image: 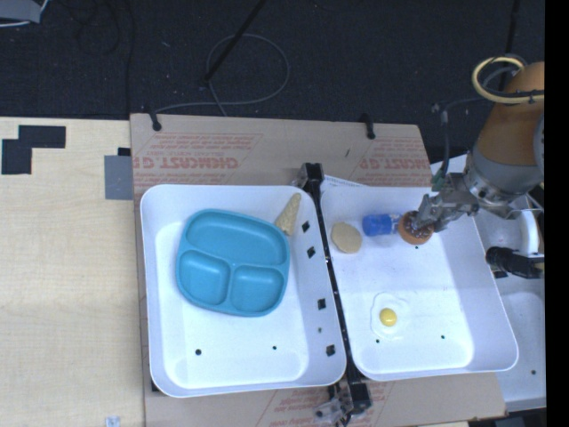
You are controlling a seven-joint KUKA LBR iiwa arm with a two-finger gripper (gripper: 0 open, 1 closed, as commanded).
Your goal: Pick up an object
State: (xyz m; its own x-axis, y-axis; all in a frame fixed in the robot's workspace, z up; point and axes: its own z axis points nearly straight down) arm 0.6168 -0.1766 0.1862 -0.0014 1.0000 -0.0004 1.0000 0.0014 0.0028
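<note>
Brown round toy (414,229) lies far in the right bin (480,327), beside a blue piece (378,225); gripper (425,219) seems pinched on its edge, so it may slip.

Looks like a robotics lab: loose cables (240,52) trail over dark carpet (356,43), two white bins (160,345) sit on taped-down cardboard (267,154), and toy food is scattered inside.
</note>
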